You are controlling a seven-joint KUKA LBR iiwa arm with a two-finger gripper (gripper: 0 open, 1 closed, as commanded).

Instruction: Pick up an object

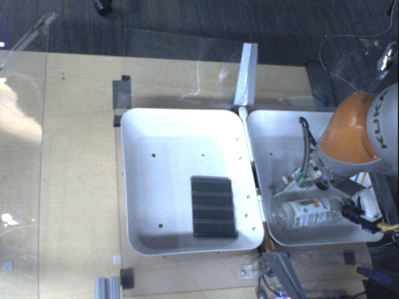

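So the arm (361, 129) is reaching down into the right bin (274, 136), and its gripper (307, 178) sits low in the middle of it, but honestly I can't tell its state from here. A clear bottle (307, 213) with a green-and-white label lies on its side just at 6 o'clock of the gripper. Over in the left bin (181, 129) a black ribbed block (213, 207) sits toward 5 o'clock.

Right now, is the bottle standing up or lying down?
Lying down. The bottle rests on its side in the right bin, its length stretching sideways along the bin floor.
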